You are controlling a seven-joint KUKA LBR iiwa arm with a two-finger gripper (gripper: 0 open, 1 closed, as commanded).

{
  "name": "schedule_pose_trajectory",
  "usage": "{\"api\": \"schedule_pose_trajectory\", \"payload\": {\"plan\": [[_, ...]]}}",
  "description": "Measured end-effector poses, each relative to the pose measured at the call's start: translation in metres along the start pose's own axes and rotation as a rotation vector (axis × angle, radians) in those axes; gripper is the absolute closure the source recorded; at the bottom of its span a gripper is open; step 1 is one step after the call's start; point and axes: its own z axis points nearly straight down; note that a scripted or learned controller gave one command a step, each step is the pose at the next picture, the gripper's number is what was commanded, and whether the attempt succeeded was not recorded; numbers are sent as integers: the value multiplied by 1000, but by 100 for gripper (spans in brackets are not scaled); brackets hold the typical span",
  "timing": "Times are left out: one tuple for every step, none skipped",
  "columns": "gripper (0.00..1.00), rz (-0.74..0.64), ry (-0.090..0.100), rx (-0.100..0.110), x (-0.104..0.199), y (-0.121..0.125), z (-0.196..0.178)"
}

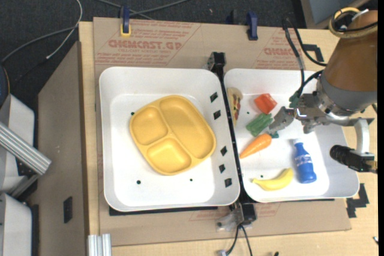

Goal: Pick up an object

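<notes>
In the right bin [327, 184] lie several toy items. An orange carrot [257, 145] is near the middle, with a green block-like piece [259, 124] just above it and a red-orange piece [264, 103] farther back. A blue bottle [304, 162] and a yellow banana [274, 180] lie toward the front. A tan bun-like item [234, 102] rests against the left wall. My gripper [282, 121] hangs low over the bin, right beside the green piece and above the carrot's thick end. Nothing shows in its grasp.
The left bin [109, 129] holds a yellow divided plate [173, 133]. A black divider with clips [223, 129] runs between the bins. The arm's grey and orange body [354, 69] covers the right bin's far right corner. Cables [294, 45] trail over the cardboard behind.
</notes>
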Motion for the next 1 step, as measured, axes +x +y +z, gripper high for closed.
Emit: {"api": "schedule_pose_trajectory", "payload": {"plan": [[0, -3, -2, -14, 0, 3, -7]]}}
